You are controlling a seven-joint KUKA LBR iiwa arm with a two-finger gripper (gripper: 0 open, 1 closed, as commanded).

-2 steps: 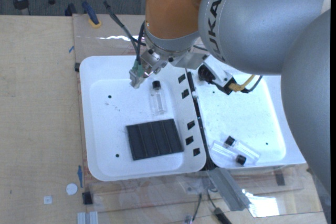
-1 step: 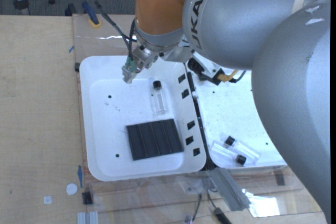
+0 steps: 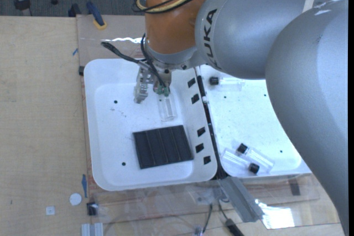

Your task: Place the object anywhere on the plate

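Note:
The black ribbed plate [image 3: 163, 146] lies flat at the front of the left bin [image 3: 105, 119]. A clear small vial [image 3: 167, 108] with a greenish end sits behind the plate, off its far edge. My gripper [image 3: 152, 89] hangs over the middle of the left bin, above and behind the plate. Its two fingers stand apart, open. The vial is just below the right fingertip [image 3: 162, 87], not between the fingers. I cannot tell whether that fingertip touches the vial.
The right bin [image 3: 249, 113] holds two clear vials with black caps near its front left [image 3: 247, 157] and another at its back left [image 3: 214, 81]. Black clips line the divider between the bins [image 3: 200, 119]. The big grey arm covers the right bin's far side.

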